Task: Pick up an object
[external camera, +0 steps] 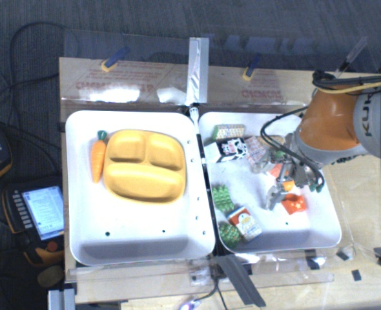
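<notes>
My gripper (276, 194) hangs low in the right bin (319, 234), right of its middle, reaching in from the arm's orange band (332, 118). An orange-red block (295, 204) lies just to its right, touching or nearly touching it. A small orange piece (278, 171) and a crumpled clear wrapper (256, 152) lie just behind the gripper. I see nothing clearly held.
The right bin also holds a green box (229, 132), a black-and-white carton (232, 148), a green knobbly toy (222, 197), a red-and-white carton (245, 223) and a green item (228, 235). The left bin (87, 237) holds a yellow divided tray (145, 165) and a carrot (98, 158).
</notes>
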Controlling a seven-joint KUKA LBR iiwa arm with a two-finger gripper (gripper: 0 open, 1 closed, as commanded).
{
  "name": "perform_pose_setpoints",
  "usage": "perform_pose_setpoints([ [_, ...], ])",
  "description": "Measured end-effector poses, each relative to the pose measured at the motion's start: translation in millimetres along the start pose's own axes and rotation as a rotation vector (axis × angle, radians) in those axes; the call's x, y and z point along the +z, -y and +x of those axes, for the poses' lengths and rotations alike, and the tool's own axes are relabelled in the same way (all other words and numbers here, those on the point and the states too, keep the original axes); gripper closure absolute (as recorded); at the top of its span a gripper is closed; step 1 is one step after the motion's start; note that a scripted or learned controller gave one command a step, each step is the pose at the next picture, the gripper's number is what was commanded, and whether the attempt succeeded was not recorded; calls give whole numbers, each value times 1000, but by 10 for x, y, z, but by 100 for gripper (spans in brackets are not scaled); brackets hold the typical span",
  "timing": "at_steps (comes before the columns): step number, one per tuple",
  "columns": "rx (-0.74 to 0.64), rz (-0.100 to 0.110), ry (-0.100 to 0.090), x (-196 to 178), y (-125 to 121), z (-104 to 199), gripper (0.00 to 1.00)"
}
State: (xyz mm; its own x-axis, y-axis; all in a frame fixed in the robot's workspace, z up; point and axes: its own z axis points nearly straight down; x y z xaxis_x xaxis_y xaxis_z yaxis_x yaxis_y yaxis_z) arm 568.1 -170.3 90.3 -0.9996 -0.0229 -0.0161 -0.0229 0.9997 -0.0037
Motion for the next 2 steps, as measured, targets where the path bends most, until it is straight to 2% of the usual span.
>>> perform_pose_setpoints([
  [1,-86,-1,-2,-3,234,166,0],
  [2,31,2,0,-8,67,253,0],
])
